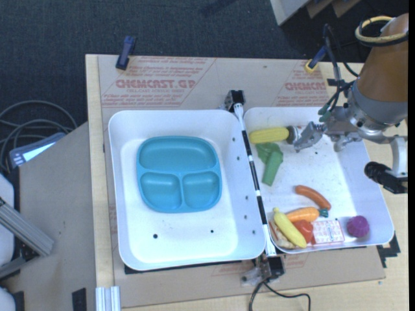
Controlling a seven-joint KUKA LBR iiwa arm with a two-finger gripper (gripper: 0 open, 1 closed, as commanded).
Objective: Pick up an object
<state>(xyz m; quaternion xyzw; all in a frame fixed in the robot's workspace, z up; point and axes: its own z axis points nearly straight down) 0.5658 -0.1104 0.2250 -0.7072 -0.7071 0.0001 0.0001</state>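
Two white bins side by side on a board-covered bench. Left bin (123, 173) holds a blue divided tray (179, 173) near its centre, bare white floor around it, widest along the front. Right bin (382, 203) holds the loose items. Corn cob (269, 135) lies at the back, close to the divider, its right end touching or just beside the gripper (303, 137). Green piece (270, 162) sits just in front of the corn, tilted, near the divider. Orange sausage (313, 197) lies mid-bin, apart from the rest, open floor around it. Front edge is crowded: banana (288, 229) at the front-left corner, carrot (302, 215) touching it, red-white packet (326, 232) beside them, purple ball (358, 226) near the front-right corner. Arm comes in from the right over the back of the right bin, gripper low at the corn's right end; fingers can't tell, spread or pressed, and nothing is seen between them. Open floor in the right bin lies between the gripper and the sausage, and along the right wall. A black clip (235, 98) sits at the back of the divider, blue clamp (125, 52) on the bench's back-left edge.
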